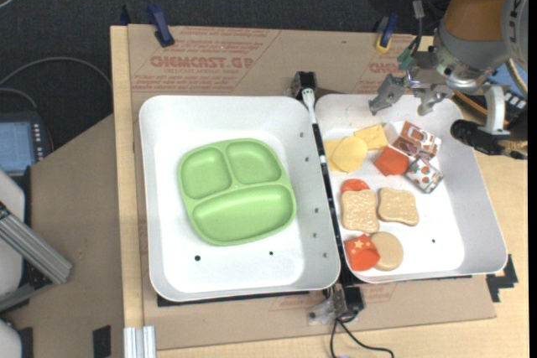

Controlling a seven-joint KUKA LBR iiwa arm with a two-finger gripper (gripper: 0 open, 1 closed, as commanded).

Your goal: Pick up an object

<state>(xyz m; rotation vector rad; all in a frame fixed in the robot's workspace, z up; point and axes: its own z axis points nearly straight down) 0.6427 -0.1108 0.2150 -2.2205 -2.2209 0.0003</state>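
The pincer (409, 95), spread and holding nothing, hangs over the right bin's (470, 251) far edge; the orange block (391, 160) looks light, stiff, best pinched across flat sides.

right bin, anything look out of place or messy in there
Nothing spilled or damaged. The play food in the right bin sits crowded toward its left side, two toast slices lying flat. The green divided plate in the left bin sits slightly askew.
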